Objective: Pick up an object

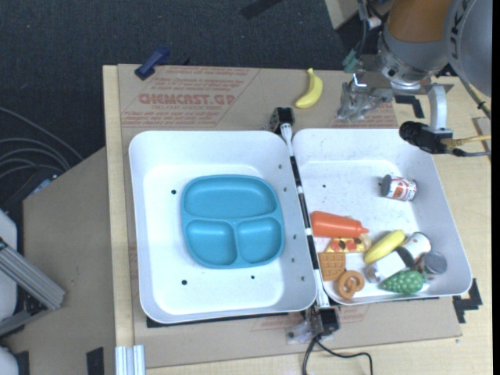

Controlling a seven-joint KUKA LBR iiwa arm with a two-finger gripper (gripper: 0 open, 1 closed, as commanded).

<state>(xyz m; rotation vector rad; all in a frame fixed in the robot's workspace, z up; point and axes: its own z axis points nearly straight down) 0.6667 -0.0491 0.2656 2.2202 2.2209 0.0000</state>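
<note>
Arm: the arm [426, 14], grey with an orange band, is seen at the upper right of the frame, raised above the bench behind the far rim of the right bin [355, 151].
Gripper: the gripper [361, 106] is pointed downward over the cardboard just beyond the right bin's upper edge; nothing is seen between its tips, and whether it is released or clenched cannot be told at this size.
Candidate objects: a cluster is gathered in the lower part of the right bin, namely an orange carrot [337, 225], a yellow banana [384, 246], a waffle piece [331, 265], a pretzel-like ring [349, 284] and a green knobbly item [405, 281]; a small can [398, 187] lies apart, toward the middle right of that bin.
Left bin: a blue divided plate [232, 219] is held in the left bin [148, 209].
Outside the bins: a second banana [309, 91] lies on the cardboard near the upper middle of the frame, just left of the gripper.
Done: nothing is judged to have been picked; every object is seen resting on a surface.
Left: an object must be chosen, the gripper lowered onto it, closed and lifted; the whole task is judged to remain.
</note>
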